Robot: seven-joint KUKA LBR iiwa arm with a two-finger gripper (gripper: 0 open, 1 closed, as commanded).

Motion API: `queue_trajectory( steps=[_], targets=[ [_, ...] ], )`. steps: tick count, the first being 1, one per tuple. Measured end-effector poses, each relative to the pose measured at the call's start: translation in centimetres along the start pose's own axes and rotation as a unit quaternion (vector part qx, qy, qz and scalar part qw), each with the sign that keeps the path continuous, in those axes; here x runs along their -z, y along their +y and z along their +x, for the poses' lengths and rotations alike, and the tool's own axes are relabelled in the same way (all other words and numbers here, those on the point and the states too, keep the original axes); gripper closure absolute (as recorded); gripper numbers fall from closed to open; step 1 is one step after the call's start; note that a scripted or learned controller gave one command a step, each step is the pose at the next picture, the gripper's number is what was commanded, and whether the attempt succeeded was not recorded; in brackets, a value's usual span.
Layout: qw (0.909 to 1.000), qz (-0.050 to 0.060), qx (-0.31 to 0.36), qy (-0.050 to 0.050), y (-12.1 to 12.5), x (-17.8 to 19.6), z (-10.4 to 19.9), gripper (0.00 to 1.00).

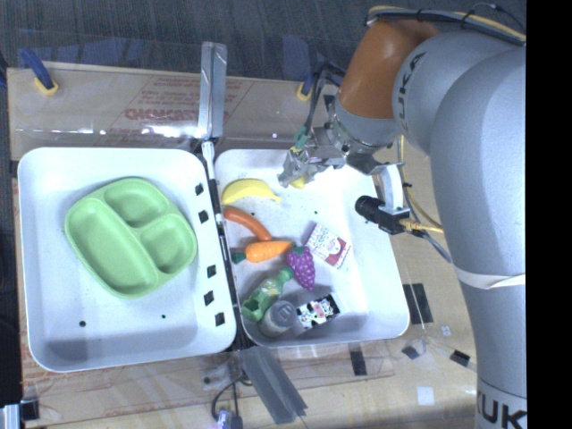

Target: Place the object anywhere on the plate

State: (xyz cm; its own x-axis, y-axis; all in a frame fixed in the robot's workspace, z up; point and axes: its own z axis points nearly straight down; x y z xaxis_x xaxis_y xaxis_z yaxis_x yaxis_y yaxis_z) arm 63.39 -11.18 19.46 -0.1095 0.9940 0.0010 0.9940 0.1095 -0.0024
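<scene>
The light green divided plate (132,235) lies in the left bin (54,329) with nothing on it. My gripper (293,173) hangs low over the back of the right bin (380,307), just right of a yellow banana (250,190). A small yellow bit shows right under the gripper's tip; I cannot tell what it is or whether it is held. The other items lie nearer the front: two orange carrots (248,222) (268,250), purple grapes (302,266) and a pink and white carton (328,245).
At the right bin's front lie a green bottle (264,298), a grey can (279,316) and a black and white cow-patterned item (317,311). A raised divider (214,239) separates the bins. The arm's grey body (465,132) fills the right side above the bench.
</scene>
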Motion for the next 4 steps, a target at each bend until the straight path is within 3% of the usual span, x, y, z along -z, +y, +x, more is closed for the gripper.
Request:
queue_trajectory(
  steps=[1,2,3,4],
  targets=[
    [0.9982,-0.001,0.061,-0.001,2.8,-0.3,7.1,1.00],
    [0.9966,0.001,0.082,0.000,0.5,-0.3,13.0,1.00],
    [0.9868,0.002,0.162,0.000,-1.1,-0.4,18.9,1.00],
    [0.9869,0.002,0.161,0.000,-1.1,-0.4,18.8,0.00]
  ],
)
